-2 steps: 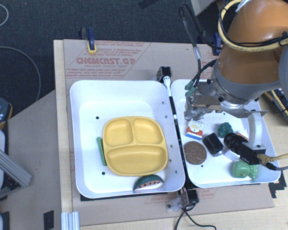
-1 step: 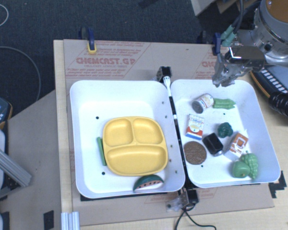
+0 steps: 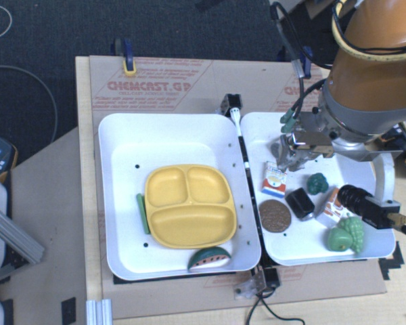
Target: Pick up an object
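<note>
The gripper (image 3: 289,156) hangs low over the right shallow white bin (image 3: 386,249), directly above a small white carton with red and blue print (image 3: 274,181); whether it is released or clenched, one cannot tell. Near the carton lie a round brown disc (image 3: 275,216), a black block (image 3: 300,203), a dark green lump (image 3: 317,183) and a light green plastic toy (image 3: 346,235). The left white bin (image 3: 115,181) contains a yellow divided plate (image 3: 190,205) and a watermelon slice toy (image 3: 210,257).

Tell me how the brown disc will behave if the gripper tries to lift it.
The brown disc lies flat on the right bin, so fingers may slip over it. It looks thin, probably light. The black block touching it may get nudged.
</note>
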`<action>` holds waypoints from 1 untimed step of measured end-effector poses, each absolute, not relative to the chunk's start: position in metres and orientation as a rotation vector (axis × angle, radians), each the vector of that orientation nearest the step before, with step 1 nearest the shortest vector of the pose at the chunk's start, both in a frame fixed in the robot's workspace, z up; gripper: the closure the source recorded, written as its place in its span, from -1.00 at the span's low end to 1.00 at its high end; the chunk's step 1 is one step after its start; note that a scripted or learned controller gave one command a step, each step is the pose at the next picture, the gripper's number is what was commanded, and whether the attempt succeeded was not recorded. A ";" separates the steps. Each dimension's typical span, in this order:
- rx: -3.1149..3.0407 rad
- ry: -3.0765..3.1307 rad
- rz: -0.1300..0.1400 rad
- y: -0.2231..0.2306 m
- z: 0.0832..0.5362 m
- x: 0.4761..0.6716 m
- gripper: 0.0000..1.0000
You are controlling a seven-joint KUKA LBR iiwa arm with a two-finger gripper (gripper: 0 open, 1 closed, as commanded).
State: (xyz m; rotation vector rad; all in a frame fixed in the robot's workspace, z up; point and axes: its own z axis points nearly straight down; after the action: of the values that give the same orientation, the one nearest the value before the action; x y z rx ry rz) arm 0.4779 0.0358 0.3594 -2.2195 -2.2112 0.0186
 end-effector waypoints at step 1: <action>-2.220 -2.213 0.012 0.022 0.275 0.502 1.00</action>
State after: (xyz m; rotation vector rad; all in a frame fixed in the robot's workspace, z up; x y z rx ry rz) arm 0.5024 0.0224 0.2752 -2.2204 -2.2133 0.0121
